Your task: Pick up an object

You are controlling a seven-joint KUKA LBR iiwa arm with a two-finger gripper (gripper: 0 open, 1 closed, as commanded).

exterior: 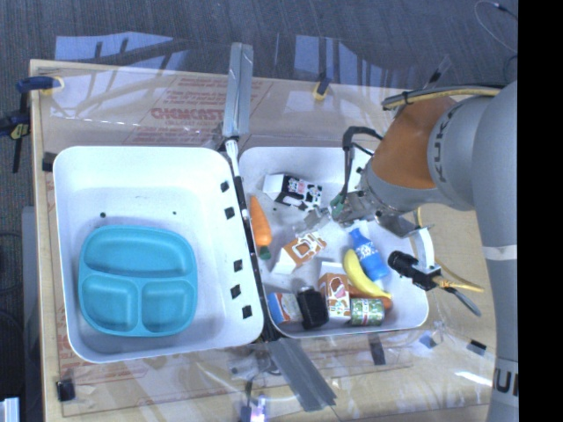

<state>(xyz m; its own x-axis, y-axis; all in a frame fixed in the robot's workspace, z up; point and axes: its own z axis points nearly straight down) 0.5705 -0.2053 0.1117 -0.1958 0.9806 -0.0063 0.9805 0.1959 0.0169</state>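
The right bin [264, 167] holds a clutter of small items: an orange carrot [260, 222] by its left wall, a black-and-white carton [295, 190] at the back, a small orange-and-white box [303, 249], a blue bottle [367, 251], a yellow banana [360, 275], a brown carton [338, 294], a can [371, 313] and a black block [310, 309]. My gripper [339, 207] hangs low over the middle of this bin, just right of the black-and-white carton and above the orange-and-white box. Nothing is visibly held.
The left bin [70, 170] carries a turquoise divided plate [136, 280]. A metal divider [237, 95] runs up between the bins. The grey arm with its orange band [409, 152] covers the right bin's far right side. Black clips line the shared wall.
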